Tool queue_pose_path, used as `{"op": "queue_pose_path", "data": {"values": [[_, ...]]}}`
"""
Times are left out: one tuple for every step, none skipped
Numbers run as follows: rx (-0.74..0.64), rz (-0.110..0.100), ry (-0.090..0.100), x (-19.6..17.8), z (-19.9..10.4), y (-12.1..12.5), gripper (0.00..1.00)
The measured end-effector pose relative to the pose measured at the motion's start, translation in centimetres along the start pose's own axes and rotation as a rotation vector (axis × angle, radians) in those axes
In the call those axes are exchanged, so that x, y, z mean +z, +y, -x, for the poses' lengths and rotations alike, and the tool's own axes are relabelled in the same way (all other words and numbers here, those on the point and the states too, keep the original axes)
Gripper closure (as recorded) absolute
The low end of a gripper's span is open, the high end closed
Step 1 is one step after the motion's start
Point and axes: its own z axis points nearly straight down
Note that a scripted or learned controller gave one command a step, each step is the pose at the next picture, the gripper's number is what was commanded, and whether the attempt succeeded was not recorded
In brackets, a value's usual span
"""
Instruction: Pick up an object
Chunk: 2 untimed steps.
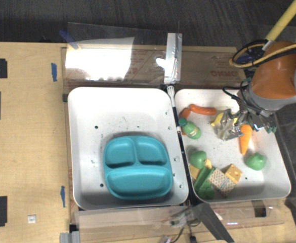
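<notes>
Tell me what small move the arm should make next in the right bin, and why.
Probably a short descent. The gripper hovers in the right bin beside the orange carrot, with a yellow toy at its other side, and nothing visibly sits between its fingers.

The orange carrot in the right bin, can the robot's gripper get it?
Probably yes. The gripper hangs right beside the orange carrot, which lies uncovered, with nothing lying on top of it.
</notes>
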Motion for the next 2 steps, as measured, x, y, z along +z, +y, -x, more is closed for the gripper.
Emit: {"op": "queue_pose_path", "data": {"values": [[-0.001, 0.001, 0.002, 0.1, -0.1, 0.1, 0.00], [0.005, -0.002, -0.002, 0.5, -0.9, -2.8, 0.00]]}}
